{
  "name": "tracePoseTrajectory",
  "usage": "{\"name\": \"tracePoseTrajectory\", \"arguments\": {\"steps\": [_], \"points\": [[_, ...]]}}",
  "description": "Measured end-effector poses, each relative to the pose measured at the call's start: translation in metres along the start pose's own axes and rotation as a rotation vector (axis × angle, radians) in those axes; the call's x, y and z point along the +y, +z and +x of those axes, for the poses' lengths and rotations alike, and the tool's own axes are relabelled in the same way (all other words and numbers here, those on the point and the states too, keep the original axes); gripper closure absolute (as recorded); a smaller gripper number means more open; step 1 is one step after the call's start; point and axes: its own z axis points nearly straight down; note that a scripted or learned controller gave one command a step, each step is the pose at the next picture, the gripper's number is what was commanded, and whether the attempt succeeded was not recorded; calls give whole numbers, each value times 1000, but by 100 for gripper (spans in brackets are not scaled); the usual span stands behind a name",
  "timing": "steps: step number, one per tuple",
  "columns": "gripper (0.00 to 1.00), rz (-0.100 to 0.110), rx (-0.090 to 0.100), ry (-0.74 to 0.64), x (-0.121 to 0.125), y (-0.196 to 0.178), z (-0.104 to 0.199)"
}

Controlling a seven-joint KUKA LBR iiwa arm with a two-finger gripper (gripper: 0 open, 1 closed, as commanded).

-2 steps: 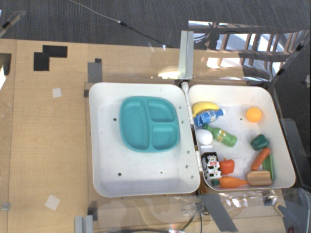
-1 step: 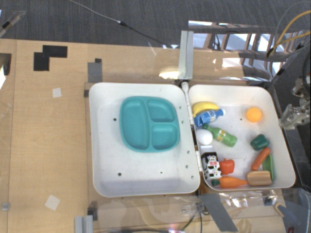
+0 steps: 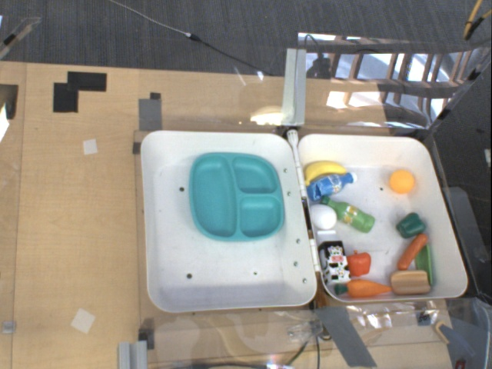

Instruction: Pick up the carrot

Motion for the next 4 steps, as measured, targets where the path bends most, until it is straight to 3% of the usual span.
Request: {"name": "tracePoseTrajectory", "arguments": {"steps": [1, 2, 3, 4], "points": [[100, -20, -12, -428, 61, 227, 4], [100, -3, -1, -553, 39, 56, -7], [100, -5, -9, -897, -35, 1, -11], [100, -8, -15, -1122, -123, 14, -22]]}}
